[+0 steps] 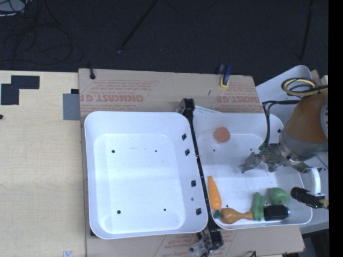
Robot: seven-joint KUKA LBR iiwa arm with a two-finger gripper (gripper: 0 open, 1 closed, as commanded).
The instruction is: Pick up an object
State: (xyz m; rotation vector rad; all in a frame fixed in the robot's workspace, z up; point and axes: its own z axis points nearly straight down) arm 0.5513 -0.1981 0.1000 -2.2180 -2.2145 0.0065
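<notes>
Objects: a long orange carrot-shaped toy (214, 193) is lying by the left wall of the right white bin (236, 223); a small orange pear-shaped piece (233, 215), a green stick-shaped piece (258, 206), a rounded green lump (278, 195) and a black block (276, 213) are crowding along its lower edge; a flat round pink disc (222, 135) is sitting alone in its upper part.
Gripper: the grey two-finger gripper (251, 164) is hanging over bare floor in the middle of the right bin, between the disc and the lower cluster, touching none of them; its fingers are looking spread a little, with nothing between them.
Arm: it is reaching in from the right of the frame.
Left bin: the left white bin (91, 143) is lying beside, left of centre.
Risk: I judge that closing here is catching nothing; descending into the lower cluster is risking to push pieces against the wall.
</notes>
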